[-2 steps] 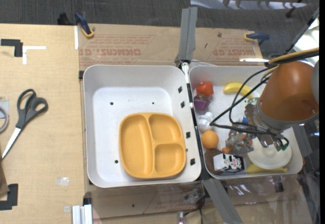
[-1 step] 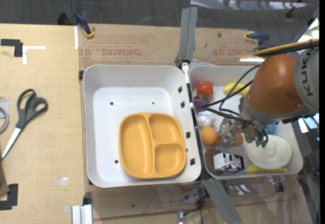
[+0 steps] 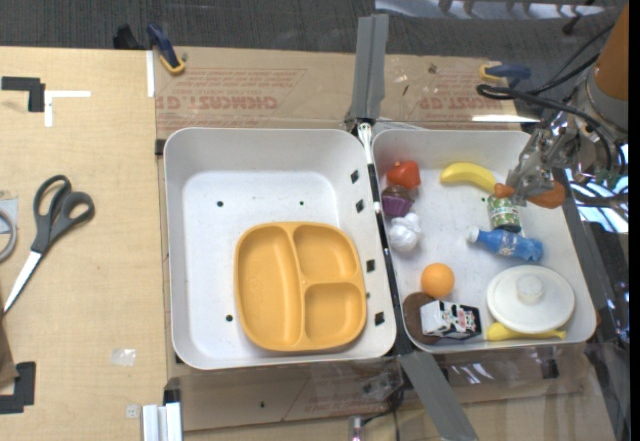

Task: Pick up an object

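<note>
My gripper hangs over the far right corner of the right bin. Its fingers are shut on an orange-red toy piece that sticks out below them, next to the bin's right wall. Just under it stands a small green-labelled bottle, with a blue bottle lying in front. In the same bin are a yellow banana, a red vegetable, a purple item, a white lump, an orange ball and a white lidded bowl.
The left bin holds a yellow divided plate. A black-and-white box and a yellow item lie at the right bin's front edge. Scissors rest on the bench at the left. Cables hang by the arm at the right.
</note>
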You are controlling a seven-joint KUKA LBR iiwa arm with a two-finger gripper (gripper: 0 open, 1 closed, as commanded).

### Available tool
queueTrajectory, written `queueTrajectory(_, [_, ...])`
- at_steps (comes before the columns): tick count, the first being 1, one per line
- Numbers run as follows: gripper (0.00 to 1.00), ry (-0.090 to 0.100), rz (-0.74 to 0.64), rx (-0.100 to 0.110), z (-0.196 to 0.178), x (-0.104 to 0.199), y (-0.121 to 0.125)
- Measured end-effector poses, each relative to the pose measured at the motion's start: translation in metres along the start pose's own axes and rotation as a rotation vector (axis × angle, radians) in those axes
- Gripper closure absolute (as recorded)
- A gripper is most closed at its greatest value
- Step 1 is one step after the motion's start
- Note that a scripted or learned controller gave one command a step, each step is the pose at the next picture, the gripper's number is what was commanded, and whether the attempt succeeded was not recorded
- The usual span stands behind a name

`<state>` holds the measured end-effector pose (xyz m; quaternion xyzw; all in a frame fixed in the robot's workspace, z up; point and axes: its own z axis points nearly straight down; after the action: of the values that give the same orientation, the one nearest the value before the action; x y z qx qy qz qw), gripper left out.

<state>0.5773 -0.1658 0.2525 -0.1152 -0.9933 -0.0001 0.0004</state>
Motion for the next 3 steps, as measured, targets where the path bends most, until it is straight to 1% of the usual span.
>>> queueTrajectory(1, [1.00, -0.001, 0.028, 0.000, 0.139, 0.012, 0.013])
queueTrajectory(2, [1.00, -0.005, 0.111, 0.000, 0.160, -0.042, 0.071])
queueTrajectory(3, [1.00, -0.003, 0.106, 0.000, 0.042, -0.030, 0.111])
